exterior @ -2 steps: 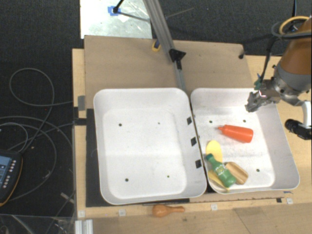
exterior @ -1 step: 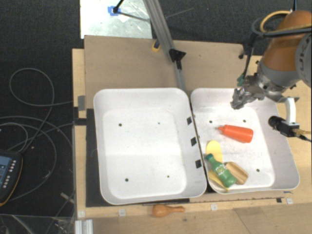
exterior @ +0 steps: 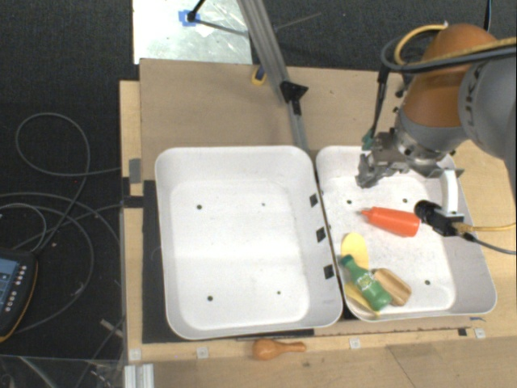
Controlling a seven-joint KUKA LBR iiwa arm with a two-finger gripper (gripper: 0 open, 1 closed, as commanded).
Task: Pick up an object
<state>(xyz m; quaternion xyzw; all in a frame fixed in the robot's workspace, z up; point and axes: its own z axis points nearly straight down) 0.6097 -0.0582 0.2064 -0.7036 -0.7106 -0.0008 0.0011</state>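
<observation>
My gripper (exterior: 369, 174) hangs over the far part of the right bin (exterior: 477, 285), pointing down, with nothing visible between its fingers. An orange carrot-like object (exterior: 393, 221) lies in that bin just in front of the gripper, apart from it. Nearer the front edge lie a green bottle (exterior: 365, 282), a yellow banana-shaped piece (exterior: 355, 251) and a tan bread-like piece (exterior: 395, 286), bunched together.
The left bin (exterior: 182, 176) stands beside the right one. A tan pear-shaped object (exterior: 277, 347) lies on the bench in front of the bins. A slanted metal pole (exterior: 271, 47) rises behind the bins. Cables run along the right bin's far side.
</observation>
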